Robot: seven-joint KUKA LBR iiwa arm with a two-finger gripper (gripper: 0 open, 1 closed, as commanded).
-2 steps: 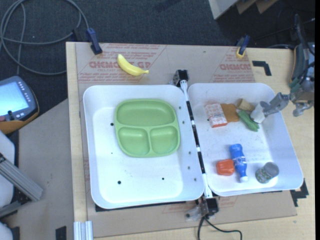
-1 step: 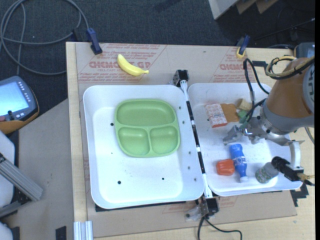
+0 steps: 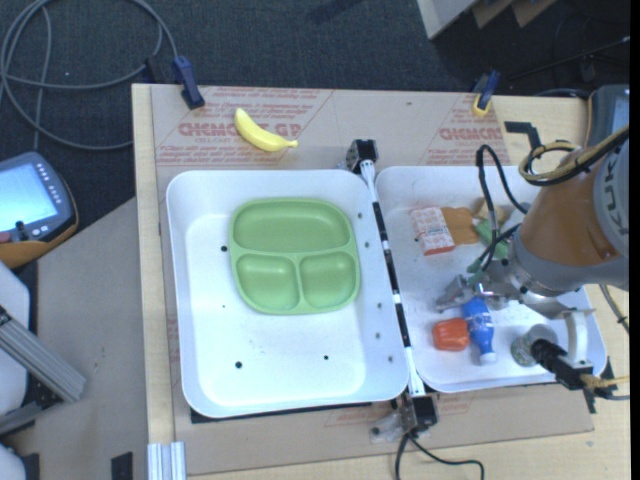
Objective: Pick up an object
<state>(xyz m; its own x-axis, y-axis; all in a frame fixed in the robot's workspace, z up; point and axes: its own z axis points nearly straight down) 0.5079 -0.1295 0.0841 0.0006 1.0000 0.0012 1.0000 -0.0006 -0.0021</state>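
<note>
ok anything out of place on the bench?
Yes: a yellow banana lies on the cardboard behind the left bin, outside both bins. The green divided plate sits flat in that bin, nothing spilled.

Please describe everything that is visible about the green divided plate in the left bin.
The green divided plate is a pale green tray with rounded corners, and it looks like smooth plastic. It has three compartments: one wide compartment along the far side, and two smaller ones side by side along the near side. All three appear bare. It lies flat and right side up on the floor of the left white bin, in the far half of it, turned slightly. Nothing touches it besides the bin floor.
</note>
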